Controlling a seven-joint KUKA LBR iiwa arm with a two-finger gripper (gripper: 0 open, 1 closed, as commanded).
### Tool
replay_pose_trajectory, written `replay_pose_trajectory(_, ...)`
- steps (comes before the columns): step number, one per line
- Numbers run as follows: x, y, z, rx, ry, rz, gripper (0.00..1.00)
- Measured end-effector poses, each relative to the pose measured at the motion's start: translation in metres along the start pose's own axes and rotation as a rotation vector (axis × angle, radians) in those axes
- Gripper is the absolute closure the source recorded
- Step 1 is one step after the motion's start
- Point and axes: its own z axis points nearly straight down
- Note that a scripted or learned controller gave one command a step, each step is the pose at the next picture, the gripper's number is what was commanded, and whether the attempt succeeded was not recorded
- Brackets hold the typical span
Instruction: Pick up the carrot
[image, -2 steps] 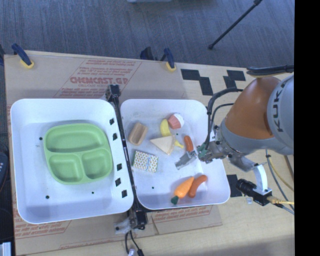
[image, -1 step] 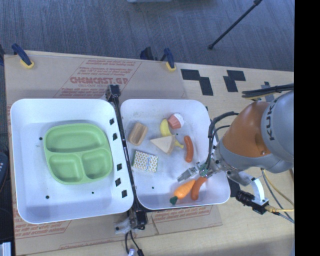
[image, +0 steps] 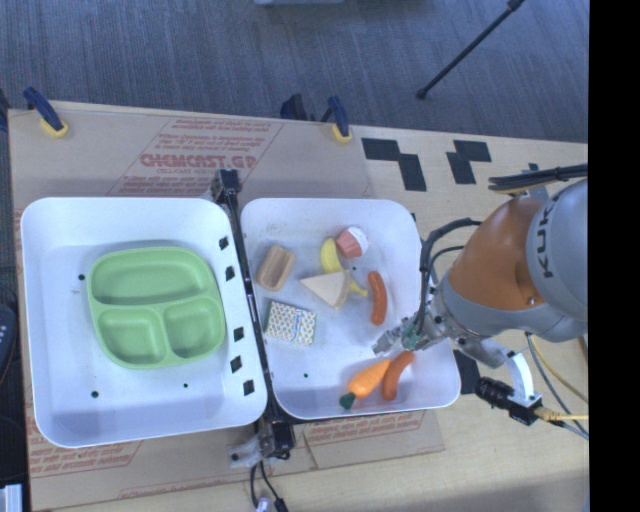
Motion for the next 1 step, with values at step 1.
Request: replay_pose_trajectory(1,0.0001,0.0000,0.0001,0.000,0.000,0.000,0.00)
